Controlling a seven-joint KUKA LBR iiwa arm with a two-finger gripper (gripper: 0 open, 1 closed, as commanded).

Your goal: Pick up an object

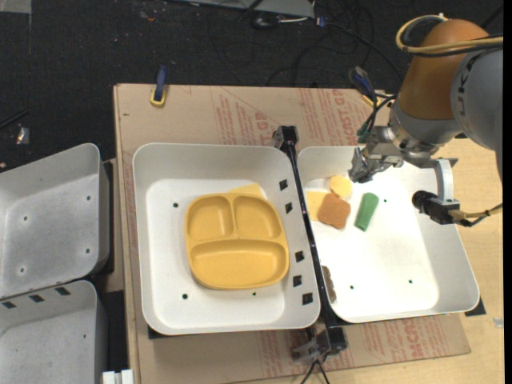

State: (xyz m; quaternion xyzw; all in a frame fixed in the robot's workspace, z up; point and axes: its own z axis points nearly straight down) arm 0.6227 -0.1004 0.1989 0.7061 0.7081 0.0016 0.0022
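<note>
A pale yellow piece (341, 186), an orange block (334, 211) and a green cylinder (366, 211) cluster in the right bin's (448, 294) upper left. The gripper (362, 170) hangs just above the yellow piece, arm bent in from the right; grip state unclear. The lower bin floor lies open.

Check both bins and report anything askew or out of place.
Nothing stands out. The yellow divided plate lies flat in the left bin; the orange block, yellow piece and green cylinder sit clustered in the right bin.

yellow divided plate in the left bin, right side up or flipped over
Right side up: the yellow three-compartment plastic plate lies flat on the left white bin floor, its raised dividers and hollow compartments facing the camera.
</note>
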